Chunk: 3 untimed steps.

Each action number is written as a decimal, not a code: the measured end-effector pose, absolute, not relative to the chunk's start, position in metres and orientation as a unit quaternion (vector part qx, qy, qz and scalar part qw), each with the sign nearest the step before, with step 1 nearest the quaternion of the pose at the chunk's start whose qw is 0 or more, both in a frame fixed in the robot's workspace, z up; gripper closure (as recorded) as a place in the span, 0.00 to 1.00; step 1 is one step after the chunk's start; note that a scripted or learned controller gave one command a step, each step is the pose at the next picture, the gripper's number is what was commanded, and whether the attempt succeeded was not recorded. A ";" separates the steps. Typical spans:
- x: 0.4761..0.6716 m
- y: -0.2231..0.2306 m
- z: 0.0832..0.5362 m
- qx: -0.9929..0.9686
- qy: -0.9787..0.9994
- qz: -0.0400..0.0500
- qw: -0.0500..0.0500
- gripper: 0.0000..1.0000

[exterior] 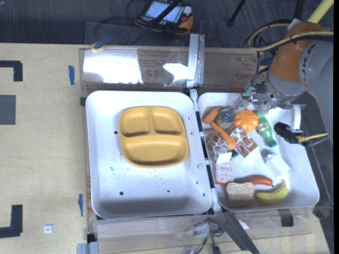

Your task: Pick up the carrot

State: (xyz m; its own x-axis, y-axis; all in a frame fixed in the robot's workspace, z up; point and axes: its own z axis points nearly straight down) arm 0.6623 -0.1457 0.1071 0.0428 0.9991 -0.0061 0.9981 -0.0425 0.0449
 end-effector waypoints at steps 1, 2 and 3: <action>0.631 -0.143 0.086 0.754 0.657 0.000 0.000 0.00; 0.632 -0.143 0.096 0.754 0.657 0.001 0.000 1.00; 0.636 -0.098 0.192 0.753 0.658 0.000 0.000 1.00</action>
State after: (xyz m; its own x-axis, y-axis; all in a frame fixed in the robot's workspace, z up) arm 0.6361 -0.0982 0.1917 0.1353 0.9908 -0.0004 0.9908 -0.1353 0.0008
